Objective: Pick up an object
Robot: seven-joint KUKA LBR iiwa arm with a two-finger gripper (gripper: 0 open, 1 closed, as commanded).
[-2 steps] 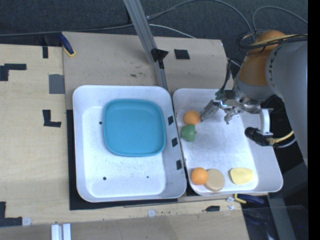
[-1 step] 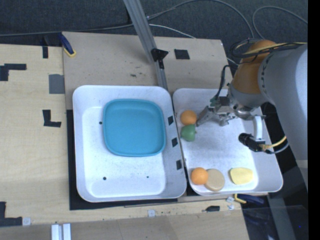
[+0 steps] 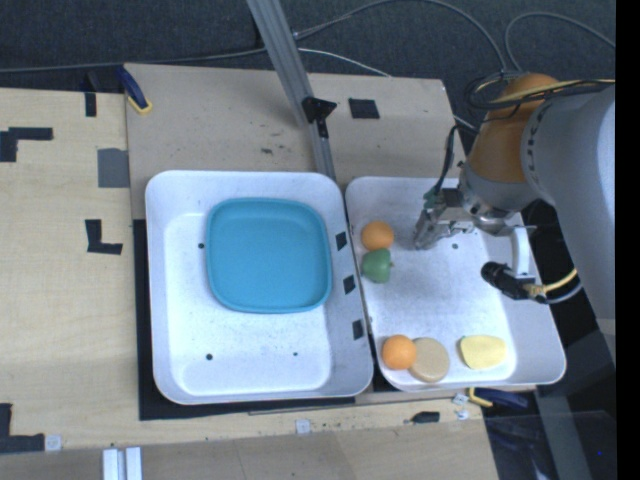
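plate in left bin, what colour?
Light blue; the plate shows plainly in the camera view.

My arm (image 3: pixel 575 158) is a fat grey tube with an orange band (image 3: pixel 500 143), black cables looping at twelve o'clock.

Right bin (image 3: pixel 540 363) contents: one orange ball (image 3: pixel 377 235) touching a green ball (image 3: pixel 377 265) at the left wall; a second orange ball (image 3: pixel 398 352), a tan round disc (image 3: pixel 431 359) and a yellow piece (image 3: pixel 482 351) along the near edge, all lying flat.
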